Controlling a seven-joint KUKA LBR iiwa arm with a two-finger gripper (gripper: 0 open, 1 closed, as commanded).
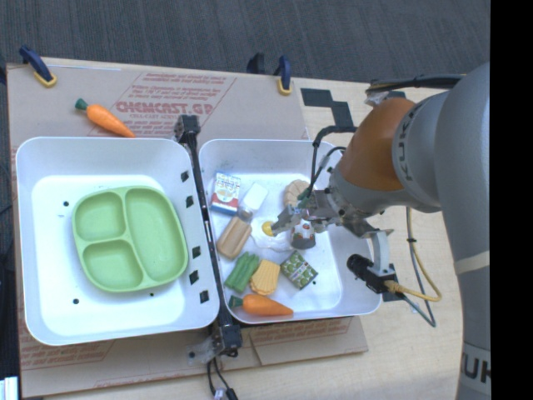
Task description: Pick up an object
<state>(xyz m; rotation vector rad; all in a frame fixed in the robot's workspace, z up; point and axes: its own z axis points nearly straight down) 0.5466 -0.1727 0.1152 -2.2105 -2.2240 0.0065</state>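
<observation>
The arm comes in from the right of the camera view and bends down into the right bin (354, 298), where its gripper (293, 227) hangs low over the heap of toy food, close to the middle of the bin. The fingers are small and dark against the clutter, and I cannot tell whether they are open or closed, or whether anything sits between them. The task does not name one object, so the likely target is whatever lies under the gripper. Just beside the tip, on its left side in the view, there is a small yellow piece (270, 229), and it seems to touch the tip or almost touch it; a dark round piece (303, 240) sits directly below the wrist. The other things lie further to the left and lower: a tan bread-like piece (234, 237) whose long axis runs at a slant from lower left to upper right, a green vegetable (242, 271), a yellow corn piece (266, 277), a green packet (298, 270) and an orange carrot (266, 307) lying along the near wall. A red and white carton (224, 193) stands near the far left corner. I judge that the coming move depends on a short descent, or a small shift to the left, because the nearest pieces are almost under the tip. The left bin (33, 290) holds a green divided plate (129, 237), well apart from the gripper.
</observation>
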